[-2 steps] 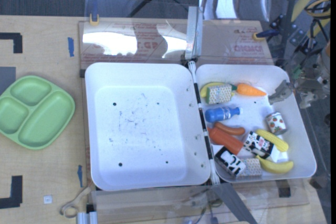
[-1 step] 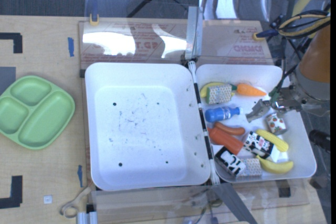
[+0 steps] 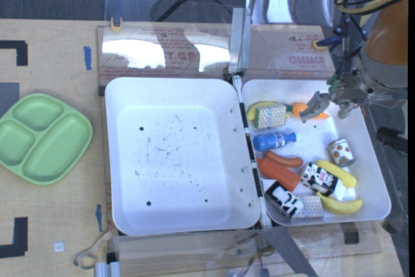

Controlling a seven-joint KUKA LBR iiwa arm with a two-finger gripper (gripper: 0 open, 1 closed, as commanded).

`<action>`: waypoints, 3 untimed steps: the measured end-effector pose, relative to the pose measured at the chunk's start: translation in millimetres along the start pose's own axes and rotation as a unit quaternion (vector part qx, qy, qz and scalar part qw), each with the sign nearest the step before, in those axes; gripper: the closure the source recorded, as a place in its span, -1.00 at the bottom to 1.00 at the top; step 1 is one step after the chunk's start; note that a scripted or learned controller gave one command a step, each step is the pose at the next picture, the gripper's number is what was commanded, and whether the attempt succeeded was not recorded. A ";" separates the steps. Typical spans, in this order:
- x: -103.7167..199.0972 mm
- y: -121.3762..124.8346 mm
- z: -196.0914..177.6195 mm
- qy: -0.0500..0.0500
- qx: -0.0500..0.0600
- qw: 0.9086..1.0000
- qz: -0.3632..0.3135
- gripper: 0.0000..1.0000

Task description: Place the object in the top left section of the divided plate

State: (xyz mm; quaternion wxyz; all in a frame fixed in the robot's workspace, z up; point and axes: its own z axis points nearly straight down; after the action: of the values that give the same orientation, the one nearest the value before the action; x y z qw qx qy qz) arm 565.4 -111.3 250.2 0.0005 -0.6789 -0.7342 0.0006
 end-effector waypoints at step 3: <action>76.4 69.2 -0.6 0.000 0.000 0.997 -0.073 -1.00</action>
State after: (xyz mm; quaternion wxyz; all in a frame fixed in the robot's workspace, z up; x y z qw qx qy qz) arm 628.4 -29.8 250.6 0.0001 -0.6236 -0.7818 0.0006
